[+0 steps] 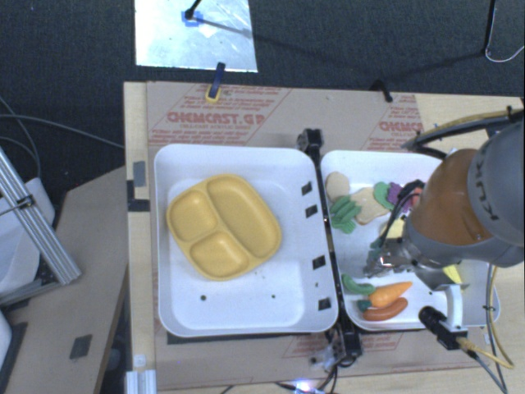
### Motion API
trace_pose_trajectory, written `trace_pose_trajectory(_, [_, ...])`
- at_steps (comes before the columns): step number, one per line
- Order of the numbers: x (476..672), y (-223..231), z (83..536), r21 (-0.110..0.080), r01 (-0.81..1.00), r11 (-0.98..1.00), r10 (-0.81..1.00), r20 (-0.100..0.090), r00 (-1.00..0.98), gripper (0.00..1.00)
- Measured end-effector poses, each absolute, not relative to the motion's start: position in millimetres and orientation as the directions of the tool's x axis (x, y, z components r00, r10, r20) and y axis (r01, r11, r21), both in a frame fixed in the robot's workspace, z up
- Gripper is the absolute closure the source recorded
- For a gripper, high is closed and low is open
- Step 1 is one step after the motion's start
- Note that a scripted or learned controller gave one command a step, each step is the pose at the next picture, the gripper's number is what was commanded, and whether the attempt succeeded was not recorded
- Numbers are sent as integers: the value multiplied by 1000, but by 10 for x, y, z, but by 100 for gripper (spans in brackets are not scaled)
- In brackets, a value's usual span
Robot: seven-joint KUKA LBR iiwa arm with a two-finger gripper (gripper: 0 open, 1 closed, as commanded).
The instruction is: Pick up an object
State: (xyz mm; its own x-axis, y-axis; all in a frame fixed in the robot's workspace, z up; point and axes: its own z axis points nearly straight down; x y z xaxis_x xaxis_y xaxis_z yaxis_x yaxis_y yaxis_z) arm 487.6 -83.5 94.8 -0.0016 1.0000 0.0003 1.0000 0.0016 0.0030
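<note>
The right bin (349, 164) holds several toy foods: a beige piece (337, 185), a green leafy piece (344, 212), a small green piece (382, 193), a purple piece (396, 192), a green pod (358, 285), an orange carrot (391, 292) and a red sausage (385, 309). My gripper (380, 261) is low in this bin, just above the carrot and the pod. The arm's grey and orange wrist (451, 212) hides the bin's right part and the fingers.
The left bin (238, 310) contains a yellow divided plate (223, 225). A black divider with clips (321, 236) runs between the bins. A metal frame (33, 220) stands at the left of the bench.
</note>
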Motion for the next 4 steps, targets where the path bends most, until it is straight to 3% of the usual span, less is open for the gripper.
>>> trace_pose_trajectory(2, [4895, -835, 1153, 7, 1000, 4, 1000, 1, -4, 100])
trace_pose_trajectory(3, [4881, -252, 1881, 7, 1000, 10, 1000, 2, -10, 100])
trace_pose_trajectory(4, [4881, 367, 2919, 12, 1000, 13, 1000, 3, -13, 100])
